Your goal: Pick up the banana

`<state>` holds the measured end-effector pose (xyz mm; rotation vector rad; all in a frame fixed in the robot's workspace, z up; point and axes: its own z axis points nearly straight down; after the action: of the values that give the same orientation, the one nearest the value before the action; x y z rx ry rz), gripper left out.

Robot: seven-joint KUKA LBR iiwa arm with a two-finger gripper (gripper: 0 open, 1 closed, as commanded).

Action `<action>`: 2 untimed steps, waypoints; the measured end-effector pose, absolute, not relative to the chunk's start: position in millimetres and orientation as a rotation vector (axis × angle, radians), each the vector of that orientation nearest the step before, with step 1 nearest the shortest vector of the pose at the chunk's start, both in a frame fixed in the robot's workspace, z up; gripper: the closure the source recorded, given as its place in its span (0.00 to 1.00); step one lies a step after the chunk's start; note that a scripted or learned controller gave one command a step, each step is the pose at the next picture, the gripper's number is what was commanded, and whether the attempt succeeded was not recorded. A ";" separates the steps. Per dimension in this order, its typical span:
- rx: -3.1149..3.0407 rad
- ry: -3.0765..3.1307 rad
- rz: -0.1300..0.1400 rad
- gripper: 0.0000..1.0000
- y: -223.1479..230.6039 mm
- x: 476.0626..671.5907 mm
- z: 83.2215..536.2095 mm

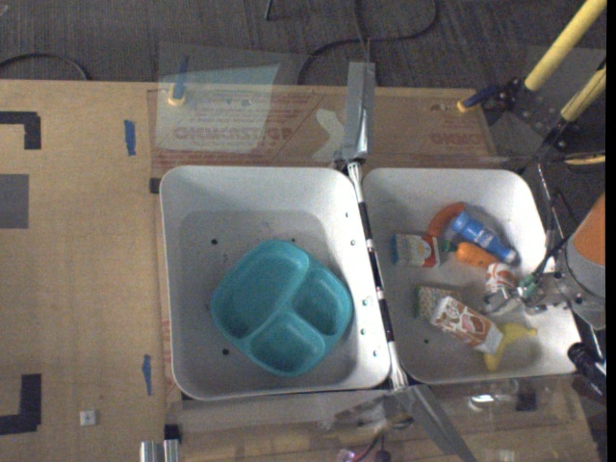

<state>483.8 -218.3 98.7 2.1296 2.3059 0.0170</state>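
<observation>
Bench point(77, 287) seen from above at a slant, brown cardboard surface, black and blue tape marks along the 9 o'clock side.

Nearest, at about 4 o'clock in the right bin point(452, 186): banana point(507, 343), yellow, lying flat on the bin floor close to the near wall, partly overlapped at its 10 o'clock end by a small printed carton point(460, 320). Carton tilted, red and white, touching the banana.

Gripper point(520, 296) just above the banana, at its 12 o'clock, metallic, reaching in from 3 o'clock. Nothing seen between the tips. Whether spread wide or closed narrow: cannot tell, too blurred and small. Grey arm body point(589, 268) with orange band at the frame's 3 o'clock edge.

Left bin point(192, 200), at 8 o'clock of the gripper: teal divided plate point(281, 306), three compartments, resting flat near the bin's centre, well apart from the banana.

Farther back in the right bin, at 11 o'clock of the gripper: orange item point(475, 254), blue bottle point(481, 234) lying on its side above it, small green-and-white packet point(413, 249) at 9 o'clock of those. All near one another, apart from the banana.

Beyond the bins, at 12 o'clock: clear sheet point(231, 104) on the cardboard, black cables point(395, 8) on dark carpet. Yellow-handled clamps point(568, 37) at 1 o'clock.
</observation>
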 end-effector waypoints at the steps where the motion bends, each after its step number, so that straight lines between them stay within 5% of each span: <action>1: 2.168 2.278 0.021 0.00 -217.1 484.0 90.0; 2: 2.107 2.331 0.006 0.00 -221.0 480.7 107.3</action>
<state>480.7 -221.0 107.3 2.1067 2.3311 0.0058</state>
